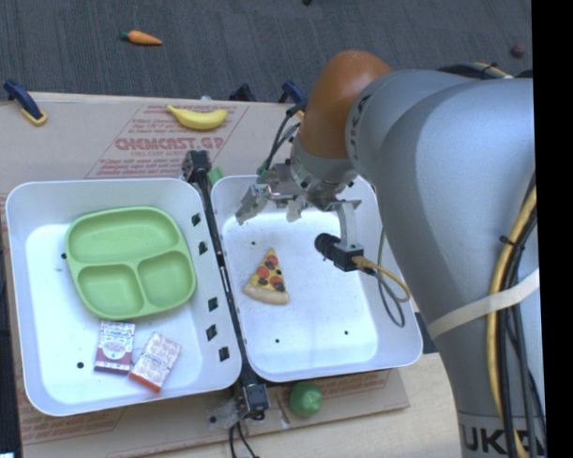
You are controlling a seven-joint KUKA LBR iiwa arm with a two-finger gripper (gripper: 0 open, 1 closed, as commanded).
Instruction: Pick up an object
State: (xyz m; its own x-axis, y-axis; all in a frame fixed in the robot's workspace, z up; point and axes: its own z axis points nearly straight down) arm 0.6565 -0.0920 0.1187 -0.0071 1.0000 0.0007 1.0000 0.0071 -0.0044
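White right bin [393, 337] holds pizza slice [268, 278]; left, green tray [130, 260].

- One fixed camera, mounted above my desk [48, 119], looking down at a slant.
- Far edge of the desk sits at frame top, near edge at bottom.
- Both white bins in frame: left bin [26, 308], right bin [389, 347].
- My arm [435, 171] enters from frame right, close to the lens, bulking large.
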